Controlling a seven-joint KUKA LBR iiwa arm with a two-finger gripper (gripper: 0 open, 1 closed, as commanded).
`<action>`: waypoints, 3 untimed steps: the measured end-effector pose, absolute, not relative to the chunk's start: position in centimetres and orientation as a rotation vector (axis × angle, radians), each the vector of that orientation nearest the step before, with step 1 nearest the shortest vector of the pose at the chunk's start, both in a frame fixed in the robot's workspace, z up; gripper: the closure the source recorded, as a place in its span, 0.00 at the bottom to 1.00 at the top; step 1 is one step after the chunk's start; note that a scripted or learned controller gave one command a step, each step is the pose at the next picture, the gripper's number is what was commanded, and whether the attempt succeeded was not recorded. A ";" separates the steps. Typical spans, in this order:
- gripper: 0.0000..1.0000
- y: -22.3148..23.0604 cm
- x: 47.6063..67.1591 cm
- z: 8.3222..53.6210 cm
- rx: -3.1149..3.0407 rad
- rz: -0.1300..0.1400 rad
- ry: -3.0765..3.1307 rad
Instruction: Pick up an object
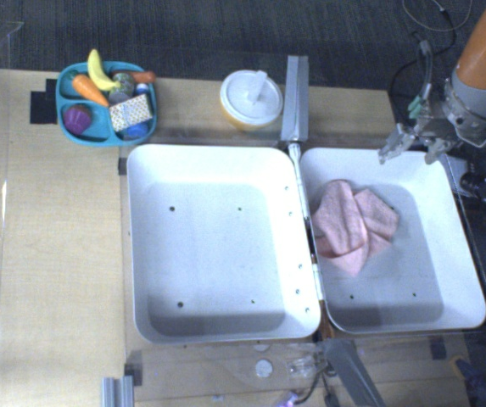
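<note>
My jaws (414,145) hover over right bin's (455,227) far rim, apparently apart, gripping nothing. Pink cloth (353,225) bunched mid-bin. Risk: soft folds slip out; shallow pinch lifts 1 layer.

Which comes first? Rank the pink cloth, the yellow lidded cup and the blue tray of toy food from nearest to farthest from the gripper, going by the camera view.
Measured from the gripper, at the right bin's far right corner:
1. Pink cloth, crumpled in the right bin, just below and left of it.
2. Yellow lidded cup, on the bench behind the bins, near the middle.
3. Blue tray of toy food, far left on the bench.
</note>
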State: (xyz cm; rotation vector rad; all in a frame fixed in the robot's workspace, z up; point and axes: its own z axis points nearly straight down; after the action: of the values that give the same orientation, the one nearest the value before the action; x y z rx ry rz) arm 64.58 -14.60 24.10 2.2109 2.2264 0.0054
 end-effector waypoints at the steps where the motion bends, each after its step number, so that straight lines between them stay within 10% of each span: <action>1: 0.00 -13.9 65.1 10.8 2.197 0.003 2.242; 3: 0.00 -12.4 54.2 9.1 1.986 0.014 2.416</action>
State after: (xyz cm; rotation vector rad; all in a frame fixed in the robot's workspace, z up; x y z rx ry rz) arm 54.24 -12.40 9.11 1.9864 2.4164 0.0136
